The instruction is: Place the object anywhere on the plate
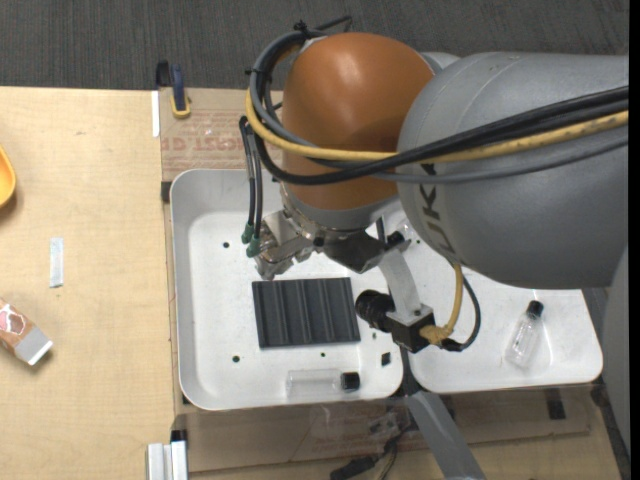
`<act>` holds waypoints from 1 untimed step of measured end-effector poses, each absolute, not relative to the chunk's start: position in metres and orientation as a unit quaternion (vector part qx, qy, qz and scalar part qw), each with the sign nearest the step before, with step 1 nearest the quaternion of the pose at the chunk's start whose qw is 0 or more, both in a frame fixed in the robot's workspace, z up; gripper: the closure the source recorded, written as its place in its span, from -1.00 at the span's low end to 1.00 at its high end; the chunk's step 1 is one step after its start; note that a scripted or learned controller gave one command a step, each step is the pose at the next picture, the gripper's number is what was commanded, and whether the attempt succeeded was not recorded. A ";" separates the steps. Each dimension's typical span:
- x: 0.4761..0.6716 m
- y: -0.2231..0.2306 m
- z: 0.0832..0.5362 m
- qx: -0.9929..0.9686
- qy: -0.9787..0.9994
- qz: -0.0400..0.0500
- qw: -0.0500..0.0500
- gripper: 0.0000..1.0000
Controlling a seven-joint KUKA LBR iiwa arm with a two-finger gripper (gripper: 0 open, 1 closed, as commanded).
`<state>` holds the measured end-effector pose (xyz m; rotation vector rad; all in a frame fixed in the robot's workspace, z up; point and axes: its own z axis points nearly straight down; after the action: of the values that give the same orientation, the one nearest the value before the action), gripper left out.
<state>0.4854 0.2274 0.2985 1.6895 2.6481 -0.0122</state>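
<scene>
Grey arm with its orange band [350,118] loomed largest, hiding the pincer [272,253]; opening couldn't be told. Dark ribbed rectangular plate [305,311] lay in the left white bin [200,368], nothing on it. Likely object, a small clear vial with black cap [524,333], sat in the right bin [480,363]. Placing not yet done; arm blocked much.

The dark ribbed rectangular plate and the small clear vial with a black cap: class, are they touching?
Apart. The camera view shows the plate in the left bin and the vial in the right bin, with white floor between.
</scene>
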 end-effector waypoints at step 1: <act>0.508 0.218 0.272 0.495 0.869 -0.002 -0.001 1.00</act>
<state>0.5078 0.2178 0.2715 1.5558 2.7308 -0.0077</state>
